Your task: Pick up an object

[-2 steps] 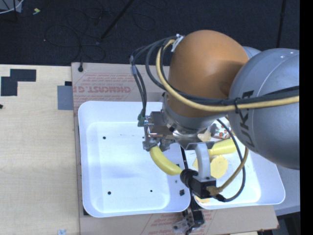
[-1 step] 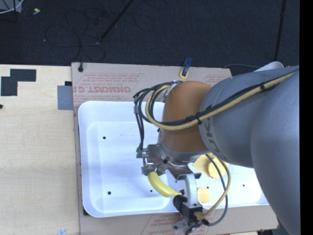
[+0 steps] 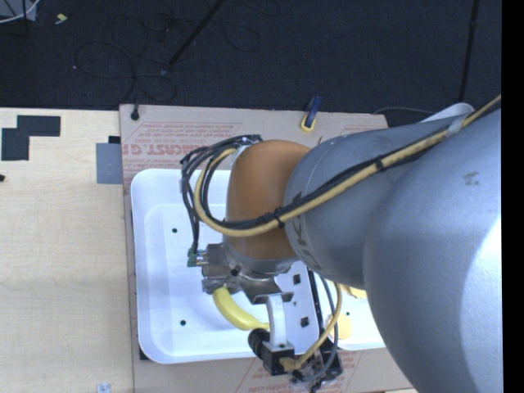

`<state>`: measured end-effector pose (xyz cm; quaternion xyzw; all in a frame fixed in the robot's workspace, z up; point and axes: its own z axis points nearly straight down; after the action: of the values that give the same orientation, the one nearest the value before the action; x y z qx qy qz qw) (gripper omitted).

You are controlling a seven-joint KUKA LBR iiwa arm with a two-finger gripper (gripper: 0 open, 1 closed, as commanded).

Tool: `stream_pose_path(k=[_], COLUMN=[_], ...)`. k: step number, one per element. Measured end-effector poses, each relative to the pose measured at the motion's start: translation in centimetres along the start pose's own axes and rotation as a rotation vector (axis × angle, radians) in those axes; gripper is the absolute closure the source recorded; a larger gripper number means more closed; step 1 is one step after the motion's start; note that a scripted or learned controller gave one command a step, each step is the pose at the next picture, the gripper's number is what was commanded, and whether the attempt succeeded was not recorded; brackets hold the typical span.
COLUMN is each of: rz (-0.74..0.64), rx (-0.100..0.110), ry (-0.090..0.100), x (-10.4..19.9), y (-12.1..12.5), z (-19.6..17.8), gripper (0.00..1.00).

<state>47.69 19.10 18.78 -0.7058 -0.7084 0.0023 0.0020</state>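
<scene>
My grey arm with its orange band [image 3: 262, 199] reaches from the right and hangs low over the white bin [image 3: 155, 244], covering most of the bin's right half. The gripper [image 3: 252, 291] points down into the bin just below the wrist, near the bin's middle front. A bit of something pale yellow [image 3: 345, 327] peeks out from under the arm at the bin's front right; what it is I cannot tell. The bin floor I can see on the left bears only small dark dots.
The bin rests on a brown cardboard sheet [image 3: 164, 137] on a pale wooden bench [image 3: 57, 252]. A blue and yellow clamp [image 3: 309, 115] sits at the cardboard's back edge. Dark floor with cables lies beyond.
</scene>
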Motion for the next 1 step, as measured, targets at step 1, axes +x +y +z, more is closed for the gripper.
stream_pose_path(k=[1], rz=[0.007], rx=[0.006], ry=[-0.003], x=[-3.46], y=[-0.32], z=[7.52], gripper=[1.0])
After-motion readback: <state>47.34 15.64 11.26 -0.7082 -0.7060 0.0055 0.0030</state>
